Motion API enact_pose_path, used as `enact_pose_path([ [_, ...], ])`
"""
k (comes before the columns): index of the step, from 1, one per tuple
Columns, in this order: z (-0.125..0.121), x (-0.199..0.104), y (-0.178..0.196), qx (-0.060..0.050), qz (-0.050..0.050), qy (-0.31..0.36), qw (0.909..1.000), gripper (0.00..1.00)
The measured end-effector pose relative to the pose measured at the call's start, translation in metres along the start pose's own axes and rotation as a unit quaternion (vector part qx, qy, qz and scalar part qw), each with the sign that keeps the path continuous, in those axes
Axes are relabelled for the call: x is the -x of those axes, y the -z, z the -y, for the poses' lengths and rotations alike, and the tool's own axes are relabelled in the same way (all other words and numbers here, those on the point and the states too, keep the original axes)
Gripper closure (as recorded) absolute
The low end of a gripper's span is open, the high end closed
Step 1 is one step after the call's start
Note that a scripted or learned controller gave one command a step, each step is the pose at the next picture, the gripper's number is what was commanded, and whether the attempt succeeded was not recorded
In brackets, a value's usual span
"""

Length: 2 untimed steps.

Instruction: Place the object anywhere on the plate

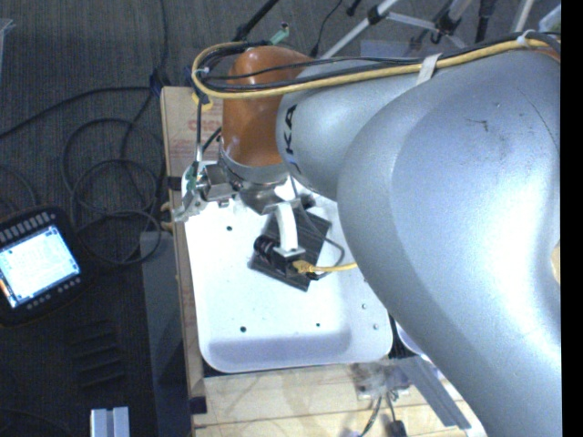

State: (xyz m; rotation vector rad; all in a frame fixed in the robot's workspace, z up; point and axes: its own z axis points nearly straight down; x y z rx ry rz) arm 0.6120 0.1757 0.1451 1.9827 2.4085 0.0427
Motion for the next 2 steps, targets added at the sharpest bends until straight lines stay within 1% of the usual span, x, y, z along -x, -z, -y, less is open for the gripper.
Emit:
enact_pose_path([
  [1, -0.025, 0.014, 0.170, -0.017, -0.001, 0.204, 0.9789, 0.00],
  [2, 0.000, 0.077, 0.181, -0.018, -0.002, 0.173, 0.9847, 0.00],
])
